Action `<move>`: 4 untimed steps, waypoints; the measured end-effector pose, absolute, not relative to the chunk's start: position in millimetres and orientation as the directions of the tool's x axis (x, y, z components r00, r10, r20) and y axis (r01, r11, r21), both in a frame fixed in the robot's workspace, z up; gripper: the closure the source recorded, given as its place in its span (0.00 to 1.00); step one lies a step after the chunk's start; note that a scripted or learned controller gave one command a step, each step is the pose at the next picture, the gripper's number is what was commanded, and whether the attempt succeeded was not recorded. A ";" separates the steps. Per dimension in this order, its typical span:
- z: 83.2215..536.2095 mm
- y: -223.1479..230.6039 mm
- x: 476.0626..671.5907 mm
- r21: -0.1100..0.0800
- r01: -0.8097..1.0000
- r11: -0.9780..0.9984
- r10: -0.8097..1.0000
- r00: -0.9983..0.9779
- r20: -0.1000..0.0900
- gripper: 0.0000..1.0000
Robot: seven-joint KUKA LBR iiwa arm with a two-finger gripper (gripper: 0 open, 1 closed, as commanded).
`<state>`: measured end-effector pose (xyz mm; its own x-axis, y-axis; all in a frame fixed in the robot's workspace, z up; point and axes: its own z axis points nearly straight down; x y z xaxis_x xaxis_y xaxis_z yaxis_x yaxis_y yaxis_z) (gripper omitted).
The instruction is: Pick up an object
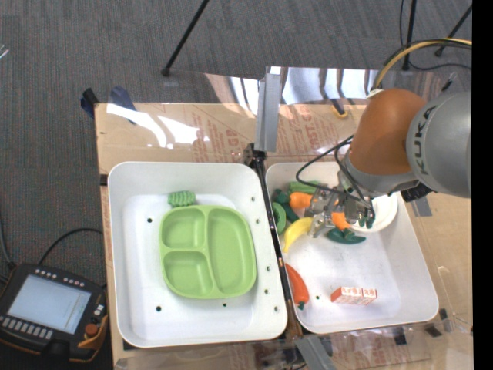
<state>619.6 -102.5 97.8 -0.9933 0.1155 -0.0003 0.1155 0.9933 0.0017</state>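
Note:
My gripper (337, 213) is low in the right bin (400, 284), near its upper middle, under the grey arm with the orange band (389, 133). A small orange piece (340, 221) lies right at its tip, with a dark green piece (348, 237) just below. To the left are a yellow banana (296, 232), an orange carrot (301, 200) and green vegetables (280, 216). A red pepper (297, 286) lies at the bin's lower left. A small red and white box (354, 294) sits near the front.
A white plate (387, 211) lies partly under the wrist on the right. The left bin (131, 206) holds a green divided plate (208, 251) and a small green ridged item (182, 199). A tablet controller (50, 307) sits off the bench at lower left.

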 end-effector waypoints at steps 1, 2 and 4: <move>95.7 -101.5 616.3 0.002 0.114 0.993 0.114 -0.993 0.015 0.00; 86.9 -86.7 603.9 0.001 0.094 0.996 0.094 -0.996 0.001 0.00; 97.2 -83.6 605.3 0.002 0.084 0.996 0.084 -0.996 -0.001 0.00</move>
